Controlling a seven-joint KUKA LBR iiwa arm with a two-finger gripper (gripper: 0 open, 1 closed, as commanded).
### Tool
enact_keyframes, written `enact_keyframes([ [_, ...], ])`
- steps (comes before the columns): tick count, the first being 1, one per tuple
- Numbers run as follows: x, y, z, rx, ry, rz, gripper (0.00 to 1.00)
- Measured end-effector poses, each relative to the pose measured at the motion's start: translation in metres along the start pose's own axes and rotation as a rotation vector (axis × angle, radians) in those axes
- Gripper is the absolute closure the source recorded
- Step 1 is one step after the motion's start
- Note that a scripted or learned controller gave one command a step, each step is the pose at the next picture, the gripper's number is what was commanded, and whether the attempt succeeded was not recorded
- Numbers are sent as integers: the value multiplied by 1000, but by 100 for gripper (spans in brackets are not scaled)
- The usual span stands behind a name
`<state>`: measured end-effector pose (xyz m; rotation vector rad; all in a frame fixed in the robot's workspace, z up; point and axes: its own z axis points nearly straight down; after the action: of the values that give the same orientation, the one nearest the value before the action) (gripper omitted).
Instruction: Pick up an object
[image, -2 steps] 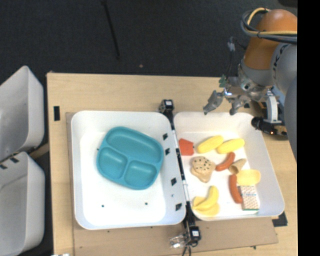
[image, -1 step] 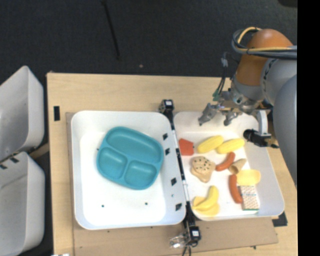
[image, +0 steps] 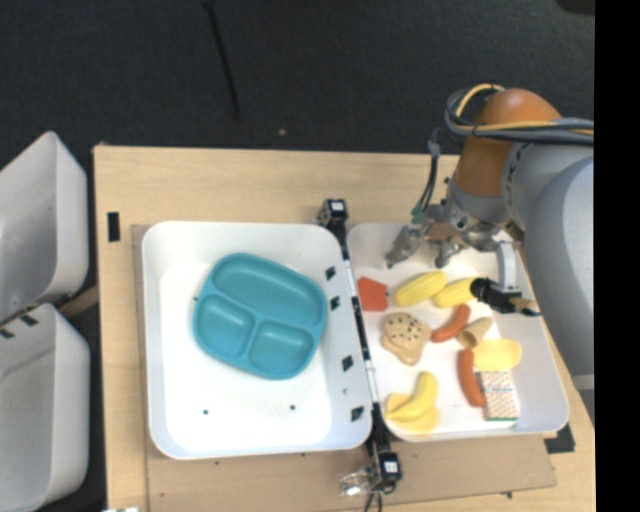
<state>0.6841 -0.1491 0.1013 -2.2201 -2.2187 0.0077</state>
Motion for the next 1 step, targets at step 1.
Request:
enact_keyframes([
  [1, -1, 2, -13, -6, -3, -1, 100],
])
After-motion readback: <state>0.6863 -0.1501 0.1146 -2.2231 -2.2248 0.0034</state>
